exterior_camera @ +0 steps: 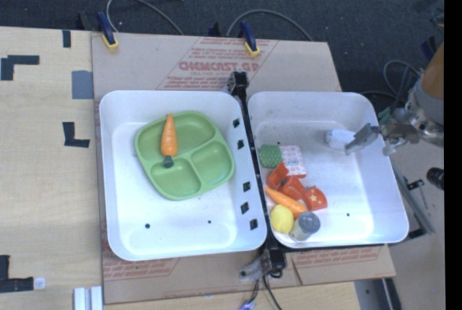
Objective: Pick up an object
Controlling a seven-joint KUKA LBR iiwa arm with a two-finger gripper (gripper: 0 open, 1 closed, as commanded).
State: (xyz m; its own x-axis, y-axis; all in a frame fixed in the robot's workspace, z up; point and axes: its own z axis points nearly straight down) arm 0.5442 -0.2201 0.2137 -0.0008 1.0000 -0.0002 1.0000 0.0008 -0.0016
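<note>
Your gripper [354,142] hung over the right bin [375,178], just inside its right wall — and whether the jaws were apart or together, you could not tell from that slant. A small pale object [336,137] lay just beside the tip. The likelier pickings sat well apart from you, piled against the divider: a green block [270,155], a red pepper piece [312,196], a yellow lemon [281,218], a grey can [307,223]. Over in the left bin [123,178], a carrot [168,135] rested on the green plate [188,157]. The risk, as it looked: that pile was tight — a descent there could wedge between pieces, nudge them aside, or close on nothing at all.
</note>
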